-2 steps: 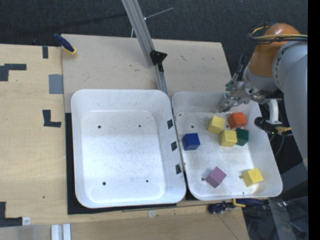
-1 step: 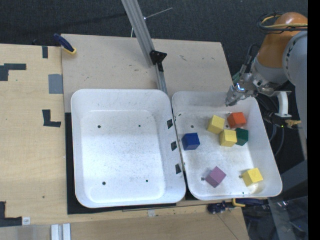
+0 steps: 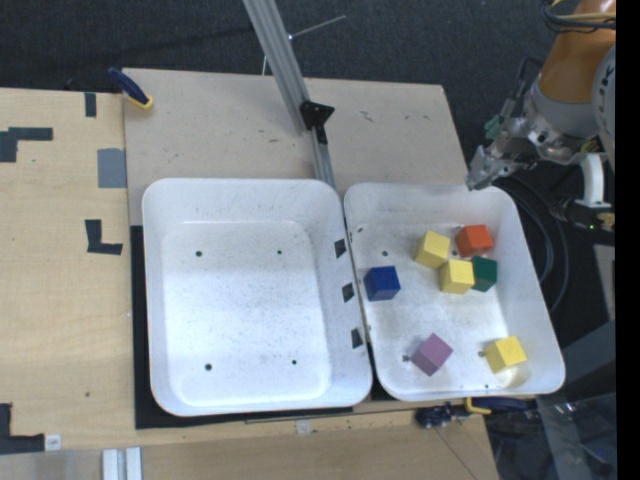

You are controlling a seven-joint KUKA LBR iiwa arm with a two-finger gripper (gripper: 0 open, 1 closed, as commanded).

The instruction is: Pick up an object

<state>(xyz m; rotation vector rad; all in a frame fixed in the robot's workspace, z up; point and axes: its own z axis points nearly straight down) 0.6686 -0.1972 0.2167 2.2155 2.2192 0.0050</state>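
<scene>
While the arm sits off to the right, the blocks lie untouched in the right bin.

End effector: the end effector (image 3: pixel 480 173) hangs at the back right corner of the right bin (image 3: pixel 535 303), over the rim; nothing between it; open or closed, cannot tell, too small and blurred.
Arm: grey wrist with orange band (image 3: pixel 572 63), reaching in from the right, above the worktop (image 3: pixel 230 128).
Nearest target: orange block (image 3: pixel 475 239), near the back of the right bin, closest to the end effector, touching or almost touching the yellow block (image 3: pixel 433 249) to its left.
Cluster: second yellow block (image 3: pixel 456 276) and green block (image 3: pixel 484 273) side by side just below; crowded, side access looks poor.
Loose ones: blue block (image 3: pixel 381 283) near the left wall, purple block (image 3: pixel 432 353) and third yellow block (image 3: pixel 505 353) toward the front, each apart from the others.
Handling guess: small rigid cubes, likely light, not fragile; smooth faces may slip if pinched on corners.
Where to grip: two opposite flat faces, from above; purple or blue easiest, free space on all sides.
Left bin: left bin (image 3: pixel 160 298), no blocks in it.
</scene>
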